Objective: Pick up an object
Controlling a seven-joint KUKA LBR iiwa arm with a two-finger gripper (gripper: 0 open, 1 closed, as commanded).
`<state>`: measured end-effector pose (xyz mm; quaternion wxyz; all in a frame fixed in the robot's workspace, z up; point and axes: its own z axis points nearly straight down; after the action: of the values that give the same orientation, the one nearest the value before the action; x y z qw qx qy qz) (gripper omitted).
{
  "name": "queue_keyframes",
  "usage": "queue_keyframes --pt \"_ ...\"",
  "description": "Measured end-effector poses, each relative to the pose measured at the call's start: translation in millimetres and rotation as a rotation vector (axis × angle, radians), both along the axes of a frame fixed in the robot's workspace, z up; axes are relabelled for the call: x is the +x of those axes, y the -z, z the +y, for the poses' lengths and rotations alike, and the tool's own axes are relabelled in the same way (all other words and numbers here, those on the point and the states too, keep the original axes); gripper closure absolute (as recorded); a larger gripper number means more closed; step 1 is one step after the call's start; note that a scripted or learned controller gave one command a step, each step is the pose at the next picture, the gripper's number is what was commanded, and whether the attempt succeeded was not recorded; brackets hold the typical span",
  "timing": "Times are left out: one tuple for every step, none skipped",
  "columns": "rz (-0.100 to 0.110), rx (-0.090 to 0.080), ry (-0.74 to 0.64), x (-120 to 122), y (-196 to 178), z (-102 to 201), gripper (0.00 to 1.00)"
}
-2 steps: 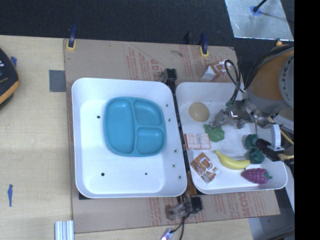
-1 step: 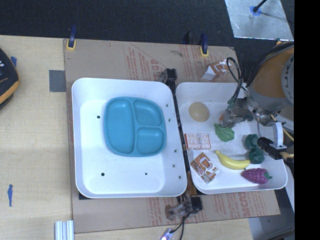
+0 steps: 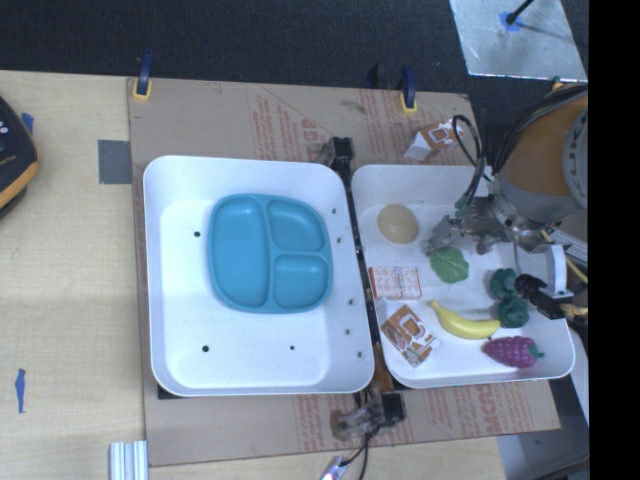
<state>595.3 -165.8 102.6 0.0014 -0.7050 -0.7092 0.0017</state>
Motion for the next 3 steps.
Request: queue_keyframes --pt "0.000 0.000 0.003 -15 11 13 0.00" --pt "0.002 -0.001 0.003 -15 1 11 1.00" --pt "0.003 -0.002 0.003 -15 -9 10 1.00"
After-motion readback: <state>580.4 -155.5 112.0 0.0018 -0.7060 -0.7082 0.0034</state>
